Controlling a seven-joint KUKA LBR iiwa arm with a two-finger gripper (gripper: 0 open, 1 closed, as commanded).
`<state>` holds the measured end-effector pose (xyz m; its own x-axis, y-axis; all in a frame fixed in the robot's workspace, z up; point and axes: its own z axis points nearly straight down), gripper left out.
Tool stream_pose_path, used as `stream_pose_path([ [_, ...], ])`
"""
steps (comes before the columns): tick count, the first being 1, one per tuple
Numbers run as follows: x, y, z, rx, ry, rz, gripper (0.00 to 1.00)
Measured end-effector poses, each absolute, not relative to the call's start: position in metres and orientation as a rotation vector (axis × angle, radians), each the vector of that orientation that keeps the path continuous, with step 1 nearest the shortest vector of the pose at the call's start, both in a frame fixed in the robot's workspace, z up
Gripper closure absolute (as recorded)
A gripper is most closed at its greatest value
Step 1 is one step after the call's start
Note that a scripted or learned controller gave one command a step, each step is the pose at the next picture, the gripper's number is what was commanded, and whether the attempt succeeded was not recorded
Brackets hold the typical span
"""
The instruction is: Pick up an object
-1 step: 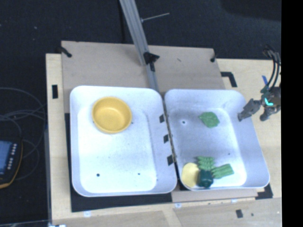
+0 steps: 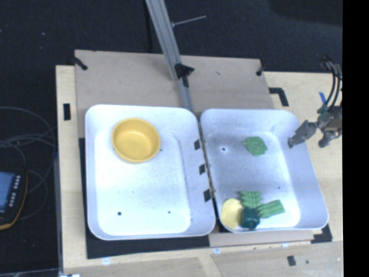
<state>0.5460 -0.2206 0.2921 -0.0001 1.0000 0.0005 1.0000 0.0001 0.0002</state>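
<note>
No writing is legible; the gripper [image 2: 314, 135] (cut off at the right edge, fingers spread, gripping nothing) hangs over the right bin's [image 2: 300, 172] rim.

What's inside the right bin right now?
The right bin holds a green piece and, at its near edge, a yellow object touching green toys; anything beneath that cluster is covered.

No readable text, labels, brands or numbers.
The handheld device [image 2: 10, 196] at the left edge has a blue screen and a row of buttons, all too blurred to read. The white bins [image 2: 173, 212] carry small dark dots, not characters. Black corner marks on the bench [image 2: 277, 94] are plain shapes, no lettering.
</note>
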Motion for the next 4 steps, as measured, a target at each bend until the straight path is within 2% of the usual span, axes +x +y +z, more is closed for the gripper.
stream_pose_path([
  [1,0.542,-0.227,0.248,-2.221,-2.219,0.003,0.00],
  [3,0.550,-0.223,0.149,-2.219,-2.219,0.004,0.00],
  [4,0.551,-0.223,0.162,-2.223,-2.222,-0.003,1.00],
])
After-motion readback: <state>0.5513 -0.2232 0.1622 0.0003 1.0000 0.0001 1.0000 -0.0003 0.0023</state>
